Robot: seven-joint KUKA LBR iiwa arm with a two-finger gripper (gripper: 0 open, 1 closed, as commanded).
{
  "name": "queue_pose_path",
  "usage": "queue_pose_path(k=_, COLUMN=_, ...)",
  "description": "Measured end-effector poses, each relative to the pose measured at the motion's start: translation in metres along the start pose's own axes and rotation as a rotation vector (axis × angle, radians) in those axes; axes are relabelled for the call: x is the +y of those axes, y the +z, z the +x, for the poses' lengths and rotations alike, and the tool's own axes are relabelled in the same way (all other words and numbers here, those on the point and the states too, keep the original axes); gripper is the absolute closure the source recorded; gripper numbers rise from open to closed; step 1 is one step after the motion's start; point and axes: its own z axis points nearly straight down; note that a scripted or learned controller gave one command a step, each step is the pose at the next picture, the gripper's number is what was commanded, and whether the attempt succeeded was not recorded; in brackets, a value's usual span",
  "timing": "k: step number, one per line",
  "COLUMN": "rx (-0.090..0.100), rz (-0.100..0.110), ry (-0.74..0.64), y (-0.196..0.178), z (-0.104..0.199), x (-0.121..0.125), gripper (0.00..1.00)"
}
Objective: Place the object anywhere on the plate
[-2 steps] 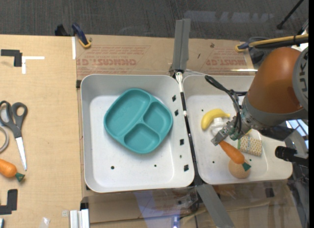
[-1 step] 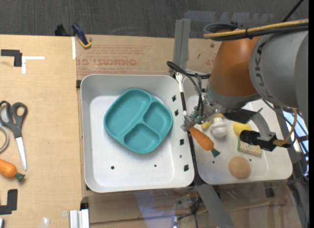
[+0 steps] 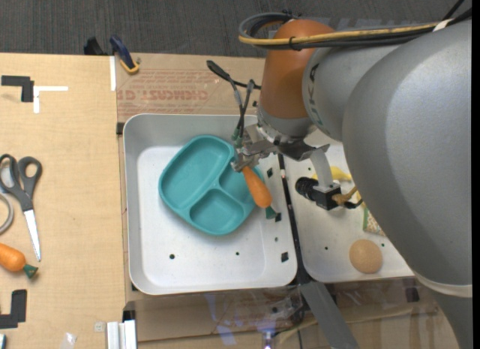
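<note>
One claw [image 3: 243, 161] is hanging over the right edge of the teal plate [image 3: 201, 184], and you cannot tell from this slant whether it is apart or clamped. The carrot [image 3: 257, 188] is slanting away right below the claw. Its upper end is meeting the claw's tip, and its body is lying along the plate's right rim, pointing toward the right edge of the left bin [image 3: 136, 220]. You are seeing the plate sitting toward that bin's far right corner, with its divided wells facing up.

Across the shared wall, a brown egg [image 3: 366, 256] is resting near the near edge of the right bin [image 3: 328, 259], well apart from the claw. The grey arm [image 3: 405, 130] is covering much of that bin.

Out on the bench's left edge, scissors [image 3: 22, 194] and a second carrot [image 3: 10, 257] are lying, far from the plate.
</note>
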Motion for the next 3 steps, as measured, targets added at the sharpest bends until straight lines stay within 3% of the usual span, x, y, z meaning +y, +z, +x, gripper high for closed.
queue_pose_path(k=1, rx=0.000, rz=0.000, ry=0.000, y=0.000, z=0.000, x=0.000, gripper=0.00)
queue_pose_path(k=2, rx=-0.003, rz=0.001, ry=-0.003, y=-0.009, z=-0.001, x=0.000, gripper=1.00)
queue_pose_path(k=3, rx=-0.001, rz=-0.003, ry=-0.053, y=-0.040, z=-0.089, x=0.022, gripper=1.00)
